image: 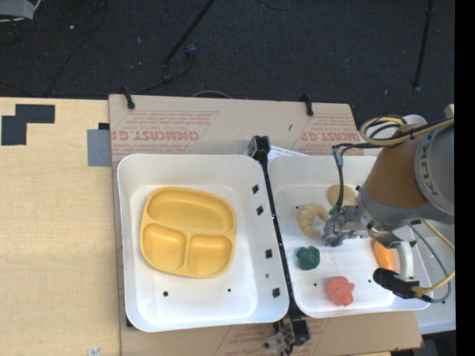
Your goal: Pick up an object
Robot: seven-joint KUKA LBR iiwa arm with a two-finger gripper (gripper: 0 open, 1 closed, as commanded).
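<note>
Objects for picking lie loose in the right bin, where the gripper is lowered among them. Touching or just beyond its tip lies a cream croissant-shaped piece; whether anything is pinched cannot be told at this slant. A green lump sits just below the tip, a pink lump farther below, an orange piece beside the wrist. Well apart, the left bin holds a yellow divided tray. Judged: a grasp attempt on the cream piece.

green lump | pink lump | tan piece | orange piece | all in right bin
</note>
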